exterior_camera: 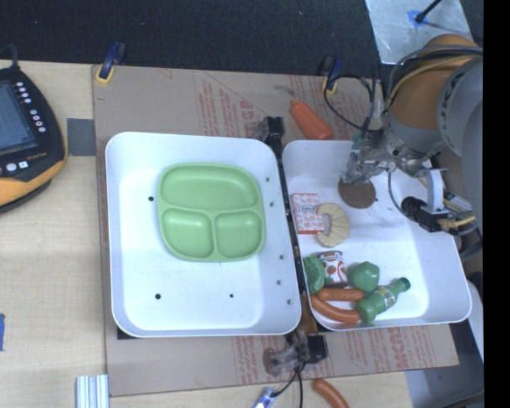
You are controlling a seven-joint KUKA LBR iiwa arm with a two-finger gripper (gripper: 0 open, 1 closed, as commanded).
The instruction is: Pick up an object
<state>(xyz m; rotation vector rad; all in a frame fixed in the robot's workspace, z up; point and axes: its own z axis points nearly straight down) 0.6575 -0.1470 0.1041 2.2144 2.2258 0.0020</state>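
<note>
Seen from above, the grey arm reaches from the right into the right bin [442, 262], its gripper [358, 177] down at a brown disc [357, 195] near the bin's far edge, finger state impossible to tell, while the left bin [136, 253] holds a green tray [212, 211].

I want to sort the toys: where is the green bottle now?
The green bottle lies in the right bin, near its front edge, beside the green pepper and above the hot dog.
</note>
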